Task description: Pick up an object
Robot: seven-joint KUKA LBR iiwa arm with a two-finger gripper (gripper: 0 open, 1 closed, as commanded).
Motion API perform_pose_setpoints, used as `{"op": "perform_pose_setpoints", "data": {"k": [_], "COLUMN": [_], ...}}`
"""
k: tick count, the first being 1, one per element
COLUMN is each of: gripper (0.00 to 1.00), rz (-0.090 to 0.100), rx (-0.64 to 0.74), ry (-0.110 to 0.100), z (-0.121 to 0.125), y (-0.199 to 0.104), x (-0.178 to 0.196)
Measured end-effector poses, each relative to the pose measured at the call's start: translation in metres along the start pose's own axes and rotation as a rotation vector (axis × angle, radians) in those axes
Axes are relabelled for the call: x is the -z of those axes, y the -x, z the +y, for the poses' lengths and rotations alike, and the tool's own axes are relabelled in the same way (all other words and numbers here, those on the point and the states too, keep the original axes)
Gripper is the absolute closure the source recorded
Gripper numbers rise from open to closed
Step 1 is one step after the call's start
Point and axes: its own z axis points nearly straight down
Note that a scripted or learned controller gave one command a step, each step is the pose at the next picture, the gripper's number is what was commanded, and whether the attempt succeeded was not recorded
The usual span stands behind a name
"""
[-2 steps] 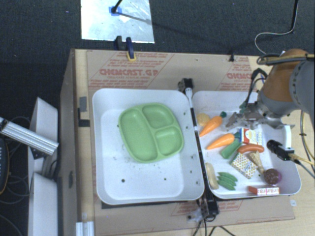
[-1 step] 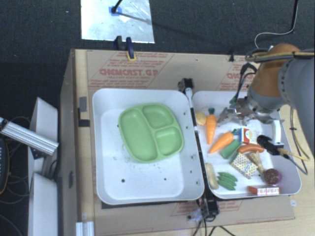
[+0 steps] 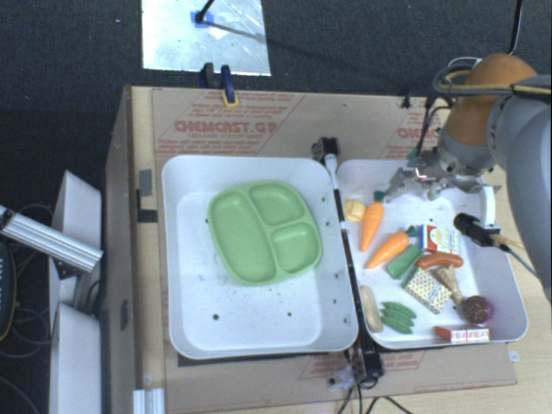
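Note:
My gripper (image 3: pixel 416 185) hangs over the back of the right bin (image 3: pixel 511 304), its two fingers spread apart with nothing between them. Just in front of it lie two orange carrots (image 3: pixel 372 222) (image 3: pixel 387 248) and a small yellow piece (image 3: pixel 354 207). Further toward the front are a green vegetable (image 3: pixel 404 262), a red sausage (image 3: pixel 441 260), a small white box (image 3: pixel 442 238), a patterned packet (image 3: pixel 429 291), green pea pods (image 3: pixel 397 316), a purple round fruit (image 3: pixel 477 309) and a red bar (image 3: pixel 461 335).
The left bin (image 3: pixel 198 317) holds a green divided plate (image 3: pixel 263 231). A beige oblong piece (image 3: pixel 371 304) lies by the divider between the bins. The grey arm with its orange band (image 3: pixel 492 93) crosses the upper right, and a black cable piece (image 3: pixel 470 227) hangs over the right bin.

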Motion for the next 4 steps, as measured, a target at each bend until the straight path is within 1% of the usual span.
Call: {"op": "perform_pose_setpoints", "data": {"k": [1, 2, 3, 4], "gripper": [0.00, 0.00, 0.00, 0.00], "rz": [0.001, 0.001, 0.000, 0.000], "rx": [0.000, 0.000, -0.003, -0.001], "ry": [-0.001, -0.001, -0.001, -0.001], "z": [0.000, 0.000, 0.000, 0.000], "y": [-0.031, -0.044, -0.020, -0.034], "x": [-0.001, 0.000, 0.000, 0.000]}}
